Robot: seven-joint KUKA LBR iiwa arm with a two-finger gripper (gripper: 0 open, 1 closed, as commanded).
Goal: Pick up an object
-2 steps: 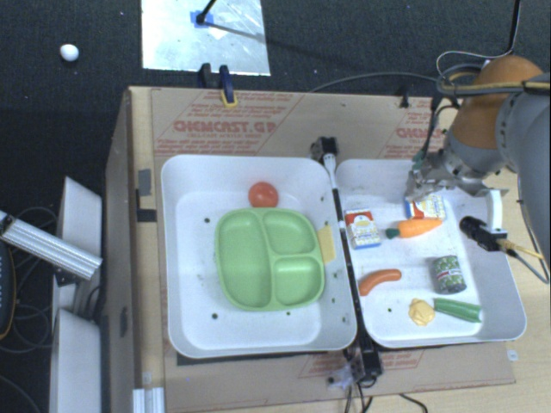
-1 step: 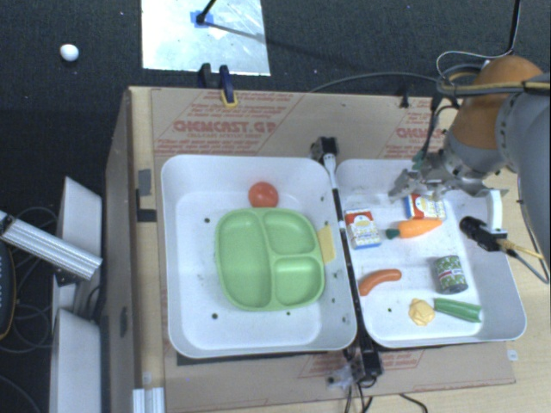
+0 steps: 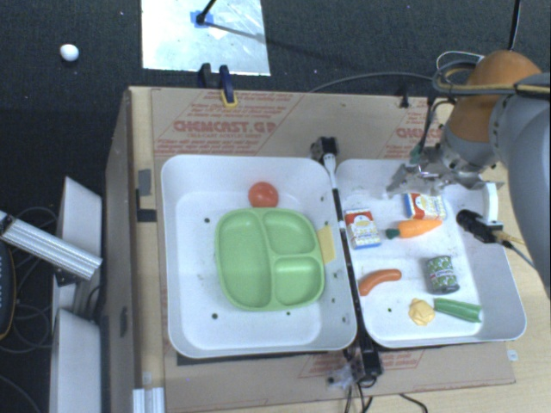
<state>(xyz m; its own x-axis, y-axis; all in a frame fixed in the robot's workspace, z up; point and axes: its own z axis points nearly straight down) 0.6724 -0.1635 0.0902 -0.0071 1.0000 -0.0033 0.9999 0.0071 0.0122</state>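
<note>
Arm over the back of the right bin; nothing seen between the fingers.

The gripper [image 3: 419,177] hangs above the far part of the right bin [image 3: 508,304], just behind a small red-and-white carton [image 3: 425,205]; its metal fingers look spread, but whether the jaws are wide or narrow I cannot tell from this angle. Candidate objects in the right bin: a second red-and-white carton [image 3: 362,228] by the left wall, a carrot [image 3: 415,227] just in front of the first carton, a sausage [image 3: 379,280] near the middle, a dark can [image 3: 441,273], a yellow piece [image 3: 421,311] and a green vegetable [image 3: 457,310] near the front rim. The left bin [image 3: 194,317] holds a green divided tray [image 3: 269,257], a tomato [image 3: 263,194] behind it and a yellow block [image 3: 326,244] at its right edge.
</note>
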